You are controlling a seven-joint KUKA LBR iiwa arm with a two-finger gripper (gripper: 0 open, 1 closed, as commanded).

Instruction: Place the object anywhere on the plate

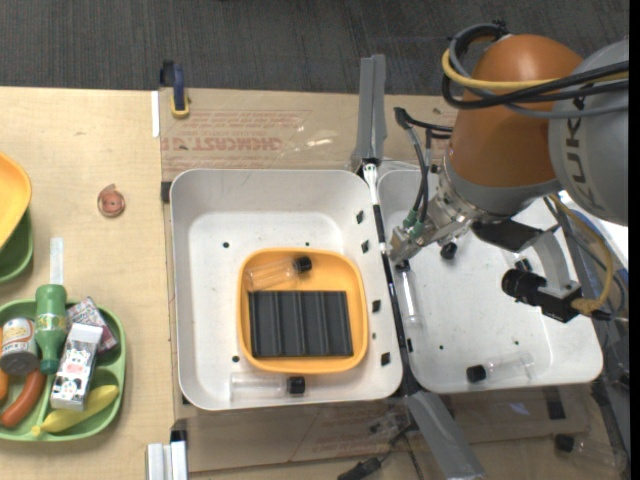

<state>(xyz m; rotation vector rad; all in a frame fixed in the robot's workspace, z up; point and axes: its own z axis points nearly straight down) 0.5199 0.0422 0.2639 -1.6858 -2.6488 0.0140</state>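
An orange square plate (246, 298) lies in the left bin (200, 268). A black ridged rectangular object (300, 323) rests flat on it and covers most of its middle. A small clear vial with a black cap (298, 265) lies on the plate's far edge. My gripper (402, 242) hangs low over the left edge of the right bin (500, 333), next to the divider between the bins and to the right of the plate. The wrist hides its tip.
A second clear vial (262, 386) lies on the left bin's floor in front of the plate. The right bin holds another vial (498, 371) near its front and a small black piece (449, 251). A green tray of toy food (60, 363) sits far left on the bench.
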